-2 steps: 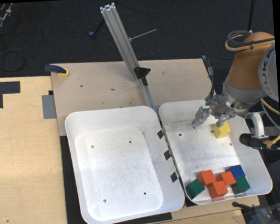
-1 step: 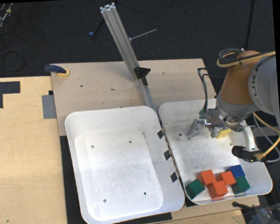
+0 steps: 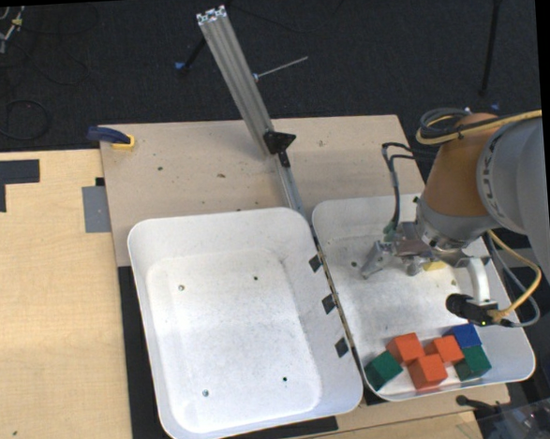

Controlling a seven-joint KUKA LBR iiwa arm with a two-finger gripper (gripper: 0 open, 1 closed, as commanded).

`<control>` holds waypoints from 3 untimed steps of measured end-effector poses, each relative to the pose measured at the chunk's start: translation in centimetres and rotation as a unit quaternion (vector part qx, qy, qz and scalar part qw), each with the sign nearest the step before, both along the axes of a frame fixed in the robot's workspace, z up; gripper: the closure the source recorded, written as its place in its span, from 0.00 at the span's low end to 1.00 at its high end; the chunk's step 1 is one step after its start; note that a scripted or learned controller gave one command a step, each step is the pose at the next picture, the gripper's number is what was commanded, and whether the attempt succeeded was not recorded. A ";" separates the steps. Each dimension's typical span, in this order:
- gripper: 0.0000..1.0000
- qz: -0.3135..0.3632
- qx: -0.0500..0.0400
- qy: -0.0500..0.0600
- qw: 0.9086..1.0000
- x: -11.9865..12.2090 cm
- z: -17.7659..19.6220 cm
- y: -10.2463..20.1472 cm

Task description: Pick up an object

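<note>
**Blocks huddled in the near corner, claw hanging over bare bin floor**

From where I stand, the small blocks sit bunched in the near right corner of the right bin (image 3: 350, 220): an orange block (image 3: 407, 346) on the left of the pile, a second orange block (image 3: 428, 371) nearest me, a third orange block (image 3: 447, 348) beside them, a green block (image 3: 383, 370) on the left edge, a blue block (image 3: 467, 335) at the far right and a dark green block (image 3: 473, 366) by the rim. They touch one another, some tilted.

The claw (image 3: 386, 256) hangs over the middle of the same bin, apart from the pile on its far side, with nothing between its fingers; whether they are spread or closed I cannot tell from here.

The blocks look rigid, light and smooth-faced, likely foam or wood, not fragile. I'd judge the left orange block the easiest: its outer sides look freest, so pinching across two opposite flat faces should work. Packed neighbours could get nudged or jam a finger.

The left bin (image 3: 221, 229) lies beside it on the counter (image 3: 205, 162).
</note>
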State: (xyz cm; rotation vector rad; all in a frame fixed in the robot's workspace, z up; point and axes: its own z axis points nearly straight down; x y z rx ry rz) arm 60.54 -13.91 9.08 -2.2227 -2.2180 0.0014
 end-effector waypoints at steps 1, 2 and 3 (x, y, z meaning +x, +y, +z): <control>1.00 -0.003 0.001 0.001 1.000 0.0 1.0 -0.1; 1.00 -0.002 -0.001 -0.002 1.000 0.6 6.8 -0.9; 1.00 0.002 0.000 -0.002 1.000 0.7 12.0 -1.0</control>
